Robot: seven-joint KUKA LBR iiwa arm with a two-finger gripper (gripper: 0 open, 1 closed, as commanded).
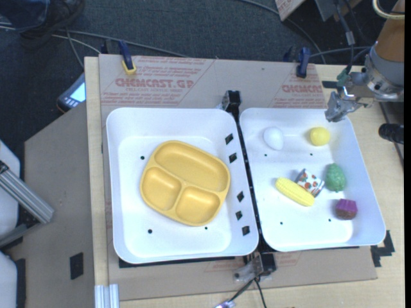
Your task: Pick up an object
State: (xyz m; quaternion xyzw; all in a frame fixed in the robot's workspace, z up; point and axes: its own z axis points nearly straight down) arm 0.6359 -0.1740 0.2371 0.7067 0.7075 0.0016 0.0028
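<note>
The gripper [336,110] hung at the upper right corner of the right bin [366,226], over its rim. Whether its jaws stood apart or closed I could not tell, the view being small and blurred there; nothing appeared between them, so I judged the pick not yet begun.

Nearest it, just below and slightly left, lay a yellow ball [319,136], the likeliest target because it was closest and sat clear of its neighbours. Further left at about the same level was a white egg-shaped object [273,138], also isolated.

Lower down from the gripper the objects crowded. A green lumpy toy [334,177] sat just beside a small patterned can [310,182], which touched or nearly touched a yellow corn cob [295,192] lying at a slant. That clustering would probably make a clean grasp harder. A purple object [346,208] lay below these, near the bin's right wall, where the wall might hinder the gripper.

Farthest from the gripper, well to its left and below, the left bin [122,230] held a yellow divided plate [185,182] resting flat near its middle. Black clips along the seam apparently kept the two bins together.
</note>
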